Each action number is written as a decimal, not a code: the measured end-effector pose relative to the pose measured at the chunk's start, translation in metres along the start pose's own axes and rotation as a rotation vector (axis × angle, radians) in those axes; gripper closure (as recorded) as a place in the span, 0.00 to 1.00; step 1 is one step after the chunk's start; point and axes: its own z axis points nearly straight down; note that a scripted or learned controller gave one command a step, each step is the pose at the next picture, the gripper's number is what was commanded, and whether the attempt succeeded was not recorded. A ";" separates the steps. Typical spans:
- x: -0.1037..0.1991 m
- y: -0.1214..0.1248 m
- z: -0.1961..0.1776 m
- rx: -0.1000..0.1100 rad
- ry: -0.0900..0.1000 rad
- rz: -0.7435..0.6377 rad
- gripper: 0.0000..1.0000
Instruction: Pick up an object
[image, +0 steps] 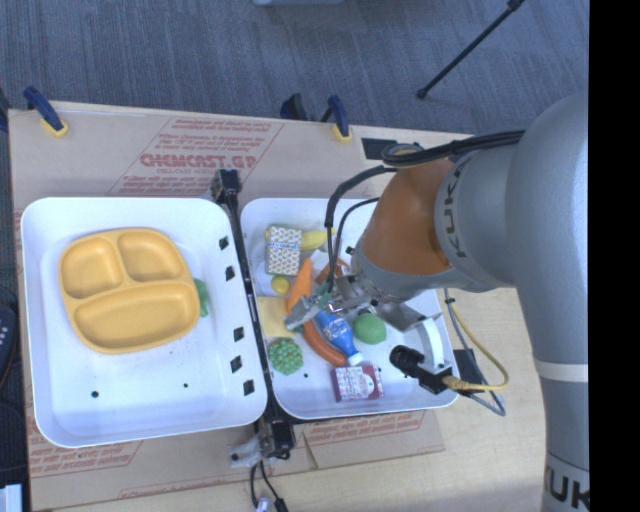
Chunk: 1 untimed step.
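Arm: you see the grey arm (520, 210) reaching in from the right, its orange band (410, 220) hanging over the right bin.
Jaws: the gripper (318, 300) sits low among the clutter in the middle of the right bin. You cannot tell whether the jaws are apart or together; metal parts and objects overlap there.
Right bin: the right bin (300, 405) carries the loose objects you may pick from.
Objects near the jaws: an orange carrot-shaped piece (301, 282) lies just left of the gripper, and a blue-and-white bottle (338, 335) lies just below it, resting against a second long orange piece (320, 343).
Other objects: a checkered pale block (283, 250) sits toward the bin's far left corner with a yellow piece (314, 239) beside it. A smooth green ball (369, 327) lies right of the bottle. A bumpy green ball (285, 355) lies near the divider. A red-and-white packet (356, 382) lies by the near wall.
Left bin: the left bin (130, 400) holds a yellow divided tray (128, 288), with a small green item (203, 299) touching the tray's right edge.
Counter: both bins rest on printed cardboard (190, 150) on the counter, held by blue-and-yellow clamps (45, 112).
Cable: a black cable (350, 200) loops from the wrist over the right bin.
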 end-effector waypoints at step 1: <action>-0.010 0.024 0.022 -0.028 -0.017 -0.248 0.00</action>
